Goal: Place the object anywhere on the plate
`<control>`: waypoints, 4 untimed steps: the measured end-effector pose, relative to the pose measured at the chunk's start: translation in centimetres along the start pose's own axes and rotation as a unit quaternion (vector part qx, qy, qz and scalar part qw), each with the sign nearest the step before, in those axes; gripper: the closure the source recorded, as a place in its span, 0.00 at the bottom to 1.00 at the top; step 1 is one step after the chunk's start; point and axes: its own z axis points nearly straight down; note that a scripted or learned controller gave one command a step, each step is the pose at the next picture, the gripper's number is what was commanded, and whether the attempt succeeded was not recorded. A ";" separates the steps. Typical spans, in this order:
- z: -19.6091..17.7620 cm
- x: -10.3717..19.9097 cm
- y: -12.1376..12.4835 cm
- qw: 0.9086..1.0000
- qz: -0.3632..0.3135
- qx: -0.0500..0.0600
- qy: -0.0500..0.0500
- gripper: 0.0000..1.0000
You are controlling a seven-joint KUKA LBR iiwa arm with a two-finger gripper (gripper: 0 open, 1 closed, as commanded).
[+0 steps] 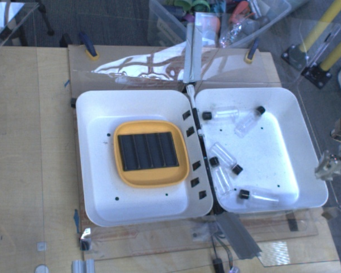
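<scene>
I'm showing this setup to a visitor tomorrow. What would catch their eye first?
Probably the yellow plate with its dark ribbed centre, sitting in the middle of the left bin. Next, the clear vials with black caps scattered across the right bin. Behind the bins, a clear tub of colourful items stands out.

Gripper [331,165] cut off by the right edge, its outline blurred. Clear vials [225,157] in the right bin [307,124] nearly transparent, their edges hard to trace. Far storage tub [216,4] cropped at the top.
</scene>
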 end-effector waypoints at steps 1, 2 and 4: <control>0.4 -0.8 -1.8 0.996 -0.090 0.002 0.000 1.00; -0.3 0.3 0.8 0.974 -0.228 -0.001 0.000 1.00; 0.6 -4.7 -7.3 0.938 -0.348 -0.001 -0.001 1.00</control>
